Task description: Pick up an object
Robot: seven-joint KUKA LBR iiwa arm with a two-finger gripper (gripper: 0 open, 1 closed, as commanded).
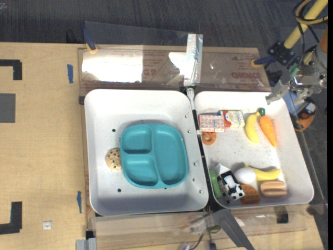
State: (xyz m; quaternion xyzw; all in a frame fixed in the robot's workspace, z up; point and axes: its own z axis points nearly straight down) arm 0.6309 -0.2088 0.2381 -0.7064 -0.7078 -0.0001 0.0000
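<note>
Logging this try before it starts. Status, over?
Tool at right bin's far right corner, nothing between fingers. Carrot and banana lie just below it. Nothing in the way.

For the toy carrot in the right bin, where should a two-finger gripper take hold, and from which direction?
Grip the carrot across its thicker upper half, near the green top, coming straight down from above. It lies flat and tapers toward the lower end, so the wide part seems the surer hold. The banana lies close on its left, so that finger has little room.
</note>
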